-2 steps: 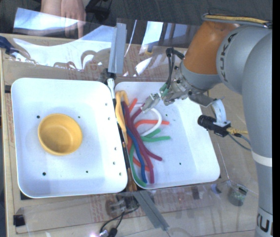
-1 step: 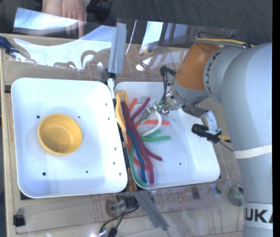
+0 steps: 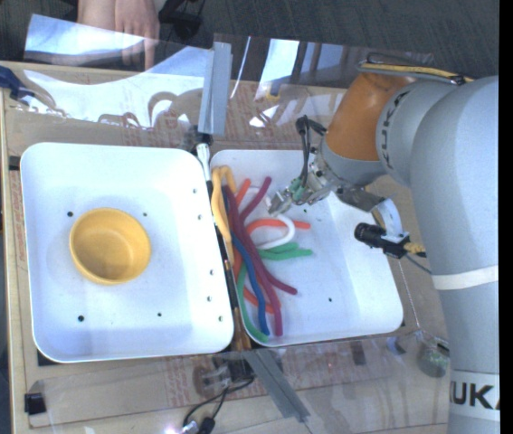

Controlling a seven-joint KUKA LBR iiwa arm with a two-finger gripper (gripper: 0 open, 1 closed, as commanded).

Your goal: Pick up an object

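The arm (image 3: 437,152), grey with an orange band above the wrist, reaches in from the right and sets its claw (image 3: 285,199) low in the upper part of the right bin (image 3: 365,306). How the claw stands, apart or together, cannot be told at this size, nor whether anything is caught in it. Just below the claw, touching or nearly so, lies a white loop (image 3: 279,233), with a short orange strip (image 3: 299,225) beside it and a green strip (image 3: 285,254) just beneath. To the claw's left and below it spreads a tangle of long flexible strips: a red one (image 3: 254,197), a blue one (image 3: 238,251), purple ones (image 3: 270,283), and a yellow one (image 3: 220,208) along the bin's left wall. Well to the left of the claw, in the left bin (image 3: 57,333), a yellow bowl (image 3: 109,245) stands upright by itself.
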